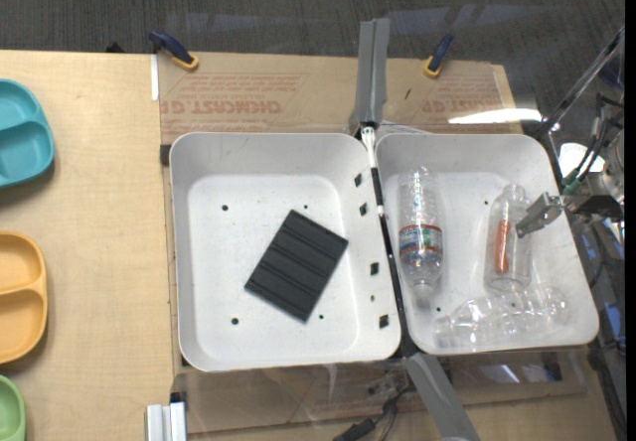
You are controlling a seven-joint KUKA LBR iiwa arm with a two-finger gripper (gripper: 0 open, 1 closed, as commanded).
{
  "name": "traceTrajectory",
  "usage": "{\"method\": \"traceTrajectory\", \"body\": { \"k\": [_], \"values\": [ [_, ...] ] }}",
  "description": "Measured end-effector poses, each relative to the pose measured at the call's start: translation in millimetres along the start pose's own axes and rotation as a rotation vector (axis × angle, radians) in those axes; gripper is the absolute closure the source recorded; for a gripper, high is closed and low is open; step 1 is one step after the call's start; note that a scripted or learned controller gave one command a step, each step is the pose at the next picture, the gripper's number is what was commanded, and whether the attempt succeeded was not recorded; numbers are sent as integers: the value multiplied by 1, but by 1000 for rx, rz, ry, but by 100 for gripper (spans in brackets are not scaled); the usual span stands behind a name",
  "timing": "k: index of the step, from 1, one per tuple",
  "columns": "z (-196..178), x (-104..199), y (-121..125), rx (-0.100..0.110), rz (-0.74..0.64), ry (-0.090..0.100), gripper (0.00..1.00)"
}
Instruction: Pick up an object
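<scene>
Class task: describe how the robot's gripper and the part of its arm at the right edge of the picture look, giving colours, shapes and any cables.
The gripper is small, dark grey metal, ending in thin pointed fingers. Behind it at the frame edge sit pale, brightly lit parts with thin dark cables slanting up from them. Finer markings are too small to tell.

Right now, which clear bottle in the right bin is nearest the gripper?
The one with the orange insert, right beside the gripper. The labelled water bottle lies farther off, by the divider.

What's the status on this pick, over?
Gripper low over right bin, at clear tube with orange core; grip unconfirmed. Water bottle beside it. Black ribbed pad in left bin, untouched.
</scene>
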State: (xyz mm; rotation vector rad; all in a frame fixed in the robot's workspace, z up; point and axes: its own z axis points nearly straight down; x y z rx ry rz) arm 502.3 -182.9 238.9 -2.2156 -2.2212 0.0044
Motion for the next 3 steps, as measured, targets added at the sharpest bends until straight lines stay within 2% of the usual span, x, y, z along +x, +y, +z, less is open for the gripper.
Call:
{"method": "traceTrajectory", "body": {
  "k": [1, 2, 3],
  "values": [
    [142, 14, 25, 1, 3, 1, 0],
    [134, 14, 25, 4, 7, 1, 100],
    [46, 42, 96, -2, -225, -2, 100]
  ]
}}
